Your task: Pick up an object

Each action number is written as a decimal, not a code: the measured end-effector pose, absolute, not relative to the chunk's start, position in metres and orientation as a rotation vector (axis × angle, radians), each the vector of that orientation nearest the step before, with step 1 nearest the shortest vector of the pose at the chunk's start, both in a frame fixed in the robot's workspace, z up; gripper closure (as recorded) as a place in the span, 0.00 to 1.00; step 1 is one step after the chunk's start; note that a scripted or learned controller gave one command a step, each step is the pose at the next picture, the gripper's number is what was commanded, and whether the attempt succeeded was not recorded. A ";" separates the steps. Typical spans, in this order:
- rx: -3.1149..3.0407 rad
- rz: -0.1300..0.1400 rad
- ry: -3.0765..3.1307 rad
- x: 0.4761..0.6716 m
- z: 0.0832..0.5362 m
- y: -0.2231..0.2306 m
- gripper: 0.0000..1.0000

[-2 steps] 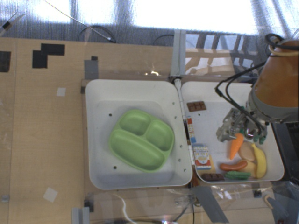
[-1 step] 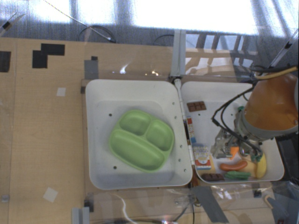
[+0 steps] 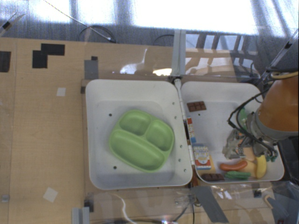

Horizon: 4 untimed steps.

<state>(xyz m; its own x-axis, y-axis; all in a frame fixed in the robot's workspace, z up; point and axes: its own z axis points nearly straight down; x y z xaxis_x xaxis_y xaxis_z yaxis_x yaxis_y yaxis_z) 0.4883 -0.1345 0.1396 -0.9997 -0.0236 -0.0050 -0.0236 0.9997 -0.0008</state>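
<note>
My gripper [image 3: 235, 146] is down in the right bin [image 3: 212, 94], at its right side, under the arm's orange band [image 3: 281, 104]. It hangs just above a pile of toy food: a red sausage [image 3: 233, 165], a green pea pod [image 3: 237, 175], a yellow banana [image 3: 260, 166] and a pale piece [image 3: 249, 154]. A small carton [image 3: 202, 156] lies by the bin's left wall. A brown chocolate bar [image 3: 196, 106] rests farther back and another brown bar [image 3: 212, 177] lies at the front edge. The wrist hides whether anything is between the fingers.
The left bin [image 3: 100, 171] holds a green divided plate [image 3: 141, 139]. A ridge [image 3: 183, 125] separates the two bins. Black cables [image 3: 238, 115] loop off the wrist above the right bin. Bare wooden bench [image 3: 42, 139] lies to the left.
</note>
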 end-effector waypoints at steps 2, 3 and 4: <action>-0.458 -0.001 3.099 0.544 0.101 -0.091 1.00; -0.793 -0.007 3.034 0.514 0.138 -0.203 1.00; -0.207 -0.002 3.122 0.522 0.091 -0.119 1.00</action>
